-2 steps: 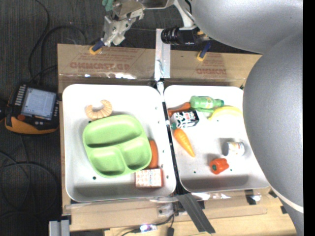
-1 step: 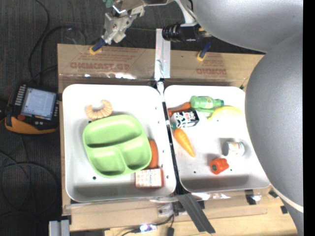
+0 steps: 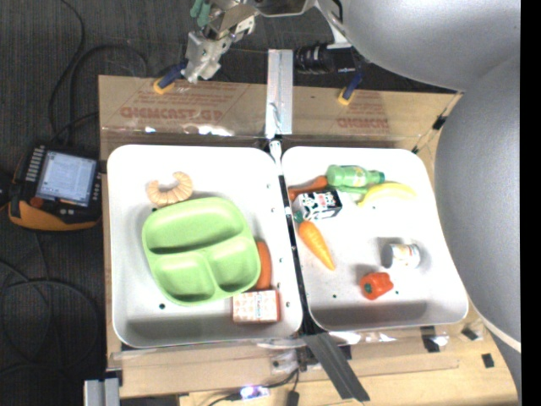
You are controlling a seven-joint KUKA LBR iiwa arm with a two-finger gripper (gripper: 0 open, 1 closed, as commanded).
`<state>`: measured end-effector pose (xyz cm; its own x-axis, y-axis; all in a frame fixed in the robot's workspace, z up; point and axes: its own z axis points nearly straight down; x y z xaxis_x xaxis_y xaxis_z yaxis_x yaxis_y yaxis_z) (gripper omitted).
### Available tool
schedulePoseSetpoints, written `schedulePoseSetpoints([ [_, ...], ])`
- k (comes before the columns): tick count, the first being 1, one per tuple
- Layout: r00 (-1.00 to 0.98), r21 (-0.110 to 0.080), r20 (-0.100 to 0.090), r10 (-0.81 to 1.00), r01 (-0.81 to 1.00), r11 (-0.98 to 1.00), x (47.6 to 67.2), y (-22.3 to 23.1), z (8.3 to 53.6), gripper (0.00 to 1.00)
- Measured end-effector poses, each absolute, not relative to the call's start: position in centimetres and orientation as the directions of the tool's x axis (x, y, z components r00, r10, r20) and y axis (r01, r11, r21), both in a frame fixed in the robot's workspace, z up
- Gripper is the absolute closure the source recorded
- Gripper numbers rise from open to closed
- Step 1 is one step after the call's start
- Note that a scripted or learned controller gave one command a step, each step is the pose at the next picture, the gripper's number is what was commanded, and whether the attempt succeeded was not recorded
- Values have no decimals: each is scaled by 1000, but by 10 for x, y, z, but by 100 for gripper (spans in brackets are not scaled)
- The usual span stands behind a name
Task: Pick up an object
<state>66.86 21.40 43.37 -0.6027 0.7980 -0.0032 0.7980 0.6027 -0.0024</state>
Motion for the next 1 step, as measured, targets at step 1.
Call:
schedulePoseSetpoints([
  [1,-442,-2,-1,897,897,442,649,227,434,100],
])
